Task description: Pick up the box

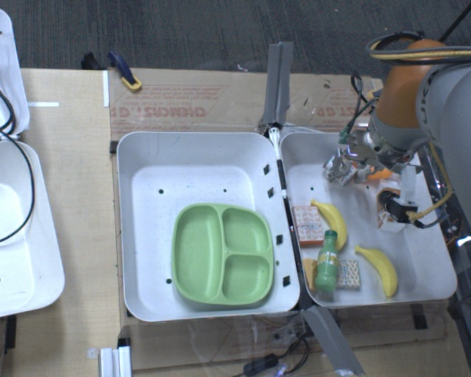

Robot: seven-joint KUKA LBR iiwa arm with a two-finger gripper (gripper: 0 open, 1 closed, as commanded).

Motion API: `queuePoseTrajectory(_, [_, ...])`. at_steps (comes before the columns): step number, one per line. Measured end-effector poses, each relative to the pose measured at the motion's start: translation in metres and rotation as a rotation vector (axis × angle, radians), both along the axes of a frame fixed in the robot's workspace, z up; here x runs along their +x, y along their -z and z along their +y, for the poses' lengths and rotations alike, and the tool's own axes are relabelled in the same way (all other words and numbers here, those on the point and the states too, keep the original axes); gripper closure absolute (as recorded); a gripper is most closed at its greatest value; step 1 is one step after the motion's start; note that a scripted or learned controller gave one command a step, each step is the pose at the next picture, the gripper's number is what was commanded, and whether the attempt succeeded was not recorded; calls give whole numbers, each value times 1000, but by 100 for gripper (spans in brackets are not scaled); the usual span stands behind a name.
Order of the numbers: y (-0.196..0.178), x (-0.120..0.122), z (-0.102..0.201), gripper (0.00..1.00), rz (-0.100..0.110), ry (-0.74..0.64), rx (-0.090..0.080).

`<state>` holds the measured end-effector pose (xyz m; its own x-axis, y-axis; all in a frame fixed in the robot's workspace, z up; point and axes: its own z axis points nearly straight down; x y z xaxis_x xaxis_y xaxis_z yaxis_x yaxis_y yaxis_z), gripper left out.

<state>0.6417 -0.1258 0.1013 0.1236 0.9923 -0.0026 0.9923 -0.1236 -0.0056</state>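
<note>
The box is small and flat with a pink and white printed top. It lies in the right bin, close to the bin's left wall. My gripper hangs over the back part of that bin, up and to the right of the box and well apart from it. The grey arm with its orange band comes in from the right behind the gripper.
One banana lies right beside the box and another banana lies nearer the front right. A green bottle and a speckled square block sit in front of the box. The left bin holds a green divided plate.
</note>
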Motion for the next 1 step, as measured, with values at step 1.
queuePoseTrajectory(1, [-26, -10, -8, 100, -5, -232, 2])
